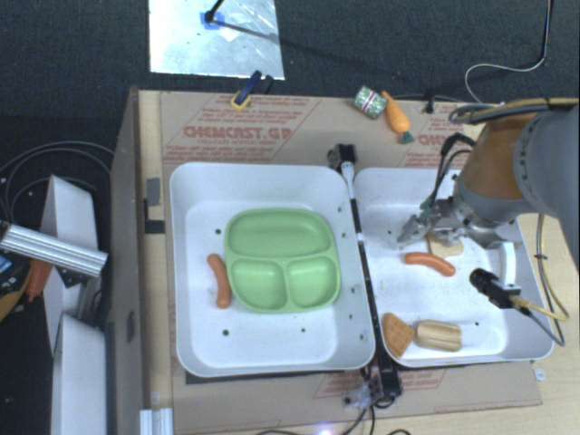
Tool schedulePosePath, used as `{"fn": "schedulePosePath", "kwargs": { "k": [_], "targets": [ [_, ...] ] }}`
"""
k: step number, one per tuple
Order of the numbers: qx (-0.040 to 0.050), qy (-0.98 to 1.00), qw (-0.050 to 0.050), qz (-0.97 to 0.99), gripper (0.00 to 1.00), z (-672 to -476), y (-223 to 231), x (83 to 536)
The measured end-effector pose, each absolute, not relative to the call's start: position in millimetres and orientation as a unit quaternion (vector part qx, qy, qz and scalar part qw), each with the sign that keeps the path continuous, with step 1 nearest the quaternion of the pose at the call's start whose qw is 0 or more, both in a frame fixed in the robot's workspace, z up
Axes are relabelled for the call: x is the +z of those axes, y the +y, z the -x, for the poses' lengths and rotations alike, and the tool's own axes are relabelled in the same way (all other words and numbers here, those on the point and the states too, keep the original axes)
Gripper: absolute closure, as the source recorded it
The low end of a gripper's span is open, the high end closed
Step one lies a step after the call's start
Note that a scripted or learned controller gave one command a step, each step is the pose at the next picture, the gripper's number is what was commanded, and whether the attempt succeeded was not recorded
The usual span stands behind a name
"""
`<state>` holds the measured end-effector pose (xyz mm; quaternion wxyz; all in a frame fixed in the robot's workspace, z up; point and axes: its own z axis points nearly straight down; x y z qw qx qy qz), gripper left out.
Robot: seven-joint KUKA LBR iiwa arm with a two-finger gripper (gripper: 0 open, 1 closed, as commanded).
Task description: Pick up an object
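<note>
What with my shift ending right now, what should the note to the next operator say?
Gripper: low in the right bin, at a pale piece; no hold can be confirmed.
Right bin also holds a sausage just below the gripper, an orange wedge and a bread roll.
Left bin: green plate, second sausage beside it.
Done: nothing visibly lifted.
Left: grasp one object and raise it.

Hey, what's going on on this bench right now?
A grey robot arm reaches in from the right, its gripper low over the right bin, beside a sausage and a pale piece. I can't see it holding anything. The left bin holds a green plate and a second sausage.
</note>
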<state>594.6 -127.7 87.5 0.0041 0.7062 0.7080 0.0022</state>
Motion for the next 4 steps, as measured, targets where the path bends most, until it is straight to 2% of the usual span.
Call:
{"fn": "schedulePosePath", "kwargs": {
  "k": [1, 2, 3, 4],
  "targets": [
    [0.0024, 0.708, 0.005, -0.706, 0.00, -565.9, -125, 88],
    [0.0028, 0.708, 0.007, -0.707, 1.00, -567.0, -127, 99],
    [0.0028, 0.708, 0.007, -0.706, 0.00, -566.9, -127, 99],
    [-0.0004, 0.707, 0.000, -0.707, 0.00, -551.1, -168, 84]
  ]
}}
